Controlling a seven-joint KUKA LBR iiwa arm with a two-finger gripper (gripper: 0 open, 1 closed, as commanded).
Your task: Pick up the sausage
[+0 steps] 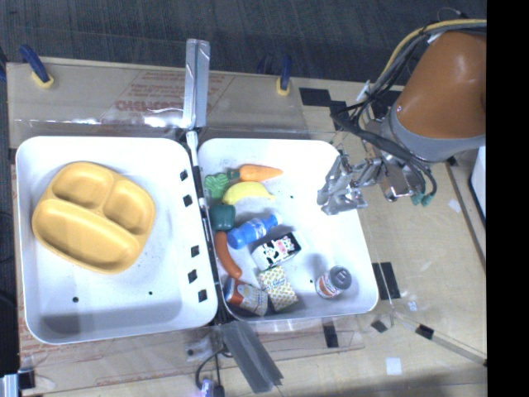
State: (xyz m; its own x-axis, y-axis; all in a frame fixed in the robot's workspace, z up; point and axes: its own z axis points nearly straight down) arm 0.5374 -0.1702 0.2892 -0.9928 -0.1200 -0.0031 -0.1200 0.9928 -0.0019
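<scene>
Slim reddish-orange sausage [228,255] lies in the right shallow white bin [351,230], against its left wall. Long axis runs nearly along that wall, upper end by a dark green block [221,217], lower end angled slightly right toward a patterned packet [278,288]. A blue plastic bottle [251,231] lies just beside it. Metal two-finger gripper [336,195] hangs over the bin's right edge, well apart from the sausage, fingers spread with nothing between them.
</scene>
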